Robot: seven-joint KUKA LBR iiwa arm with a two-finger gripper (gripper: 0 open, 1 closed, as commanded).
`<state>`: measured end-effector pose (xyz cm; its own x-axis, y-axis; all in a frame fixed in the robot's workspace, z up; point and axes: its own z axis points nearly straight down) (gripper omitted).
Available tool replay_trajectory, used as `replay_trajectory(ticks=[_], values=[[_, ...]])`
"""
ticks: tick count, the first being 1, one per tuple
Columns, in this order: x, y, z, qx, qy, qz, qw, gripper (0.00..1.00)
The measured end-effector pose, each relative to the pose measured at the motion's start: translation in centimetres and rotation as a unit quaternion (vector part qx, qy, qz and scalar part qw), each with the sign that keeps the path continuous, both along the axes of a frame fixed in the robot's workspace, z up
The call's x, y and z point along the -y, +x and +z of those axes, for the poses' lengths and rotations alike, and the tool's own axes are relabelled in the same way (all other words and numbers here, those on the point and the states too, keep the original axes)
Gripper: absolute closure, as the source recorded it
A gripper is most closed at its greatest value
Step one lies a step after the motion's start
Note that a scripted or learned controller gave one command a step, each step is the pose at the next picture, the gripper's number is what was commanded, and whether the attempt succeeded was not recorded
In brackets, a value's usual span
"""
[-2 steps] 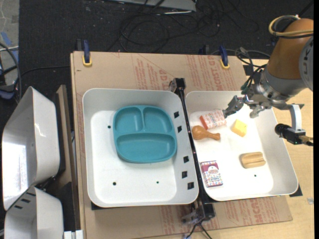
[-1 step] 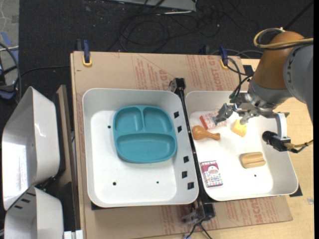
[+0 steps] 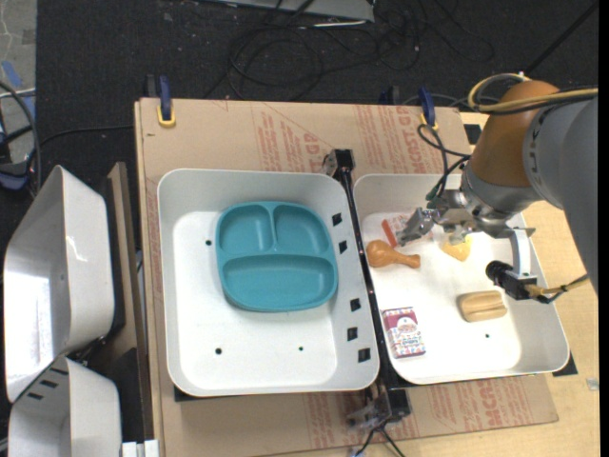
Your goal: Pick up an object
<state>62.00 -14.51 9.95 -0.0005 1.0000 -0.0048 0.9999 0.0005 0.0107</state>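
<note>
My gripper [image 3: 415,227] hangs over the upper left part of the right bin [image 3: 542,350], fingers pointing left and down. Just under its tips lies a thin red-orange stick [image 3: 389,231]. An orange-brown drumstick-shaped toy [image 3: 390,255] rests just below the fingertips. A yellow piece [image 3: 459,248] sits under the wrist. A tan bread-roll toy [image 3: 481,306] lies lower right, and a small pink-and-white card box [image 3: 404,331] lies near the bin's front left. Nothing shows between the fingers.
The left bin [image 3: 190,350] holds a teal divided plate [image 3: 277,256]. A black divider with clips [image 3: 357,255] runs between the bins. A black cable end [image 3: 509,279] hangs from the arm over the right bin. White tubs [image 3: 52,274] stand at far left.
</note>
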Motion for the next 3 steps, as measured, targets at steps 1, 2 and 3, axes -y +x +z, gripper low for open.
replay_trajectory(ticks=[1,2,3], values=[[-0.2,0.2,1.2,0.003,0.0015,0.0,1.0,1.0],[-0.3,0.9,5.6,-0.003,0.0018,0.002,1.0,1.0],[-0.4,1.1,10.0,-0.002,0.0017,0.002,1.0,1.0]])
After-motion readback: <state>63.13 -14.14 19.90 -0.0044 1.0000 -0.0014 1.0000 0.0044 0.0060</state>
